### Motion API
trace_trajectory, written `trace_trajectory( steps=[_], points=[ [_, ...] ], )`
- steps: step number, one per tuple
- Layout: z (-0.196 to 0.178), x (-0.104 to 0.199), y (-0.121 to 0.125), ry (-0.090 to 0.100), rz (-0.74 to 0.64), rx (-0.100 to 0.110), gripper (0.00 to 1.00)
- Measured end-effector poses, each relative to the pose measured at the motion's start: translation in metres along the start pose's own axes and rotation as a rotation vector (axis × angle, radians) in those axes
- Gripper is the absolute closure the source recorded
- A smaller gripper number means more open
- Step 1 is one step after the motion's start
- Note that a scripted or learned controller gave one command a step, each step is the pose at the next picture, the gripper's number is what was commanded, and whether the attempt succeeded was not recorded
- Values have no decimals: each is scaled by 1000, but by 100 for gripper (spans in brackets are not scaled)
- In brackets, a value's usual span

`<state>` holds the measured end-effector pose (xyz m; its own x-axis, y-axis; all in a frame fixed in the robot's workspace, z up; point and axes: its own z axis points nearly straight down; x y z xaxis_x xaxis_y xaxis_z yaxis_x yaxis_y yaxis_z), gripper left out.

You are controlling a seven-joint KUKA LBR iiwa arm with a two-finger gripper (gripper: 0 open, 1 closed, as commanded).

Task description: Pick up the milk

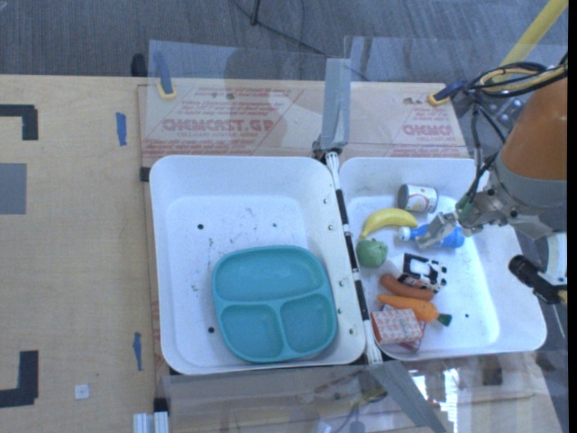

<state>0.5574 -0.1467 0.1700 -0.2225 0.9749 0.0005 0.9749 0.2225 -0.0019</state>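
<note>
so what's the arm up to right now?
The arm reaches into the right bin from the right, with its gripper low over the toy food near a small blue item. The milk, a black-and-white carton, lies just below it, beside the hot dog and carrot, not picked up yet. A banana, can and green piece lie nearby. The left bin holds a teal divided plate.

Red print runs across the clear sheet [225, 115] behind the left bin [171, 188], too faint and blurred to read with certainty; the same red lettering on the sheet [424, 126] behind the right bin [518, 323] is equally illegible
</note>
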Motion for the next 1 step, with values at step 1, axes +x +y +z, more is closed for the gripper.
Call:
trace_trajectory(
  steps=[1],
  points=[
    [78,36,-60,-18,-184,-25,0]
  ],
)
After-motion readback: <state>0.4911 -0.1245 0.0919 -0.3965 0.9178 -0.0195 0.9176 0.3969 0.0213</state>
